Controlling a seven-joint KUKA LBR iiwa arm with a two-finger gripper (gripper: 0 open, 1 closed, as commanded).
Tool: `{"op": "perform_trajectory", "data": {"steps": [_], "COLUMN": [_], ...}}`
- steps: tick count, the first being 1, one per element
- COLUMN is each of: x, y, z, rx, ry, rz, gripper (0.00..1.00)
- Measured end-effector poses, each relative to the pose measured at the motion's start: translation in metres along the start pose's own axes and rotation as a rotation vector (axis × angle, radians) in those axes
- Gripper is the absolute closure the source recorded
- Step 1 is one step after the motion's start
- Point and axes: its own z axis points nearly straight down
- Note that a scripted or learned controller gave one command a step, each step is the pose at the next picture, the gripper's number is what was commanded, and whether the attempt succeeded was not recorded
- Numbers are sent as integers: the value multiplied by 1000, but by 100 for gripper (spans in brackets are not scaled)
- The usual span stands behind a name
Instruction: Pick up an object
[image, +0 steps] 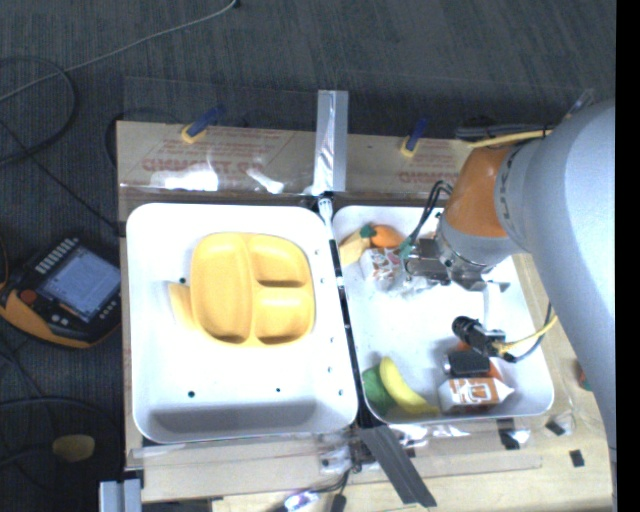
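The gripper (415, 268) hangs low in the right bin (530, 330), just beside a small packet (383, 266). How wide it stands cannot be told.

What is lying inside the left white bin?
The left bin holds a yellow divided tray, upside-up with three compartments. A yellow piece sticks out at the tray's left edge; whatever else lies beneath the tray is covered.

Orange-cased handheld device (62, 296) on dark carpet (60, 100), blue clips (203, 123), perhaps clamps, cardboard backing (250, 155)
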Motion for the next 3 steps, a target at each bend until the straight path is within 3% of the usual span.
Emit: {"op": "perform_trajectory", "data": {"steps": [1, 2, 3], "x": [-51, 3, 42], "y": [5, 54, 68], "z": [-19, -36, -117], "rx": [3, 67, 0], "ry": [1, -2, 0], "rz": [-210, -109, -442], "gripper": [100, 100, 100]}}
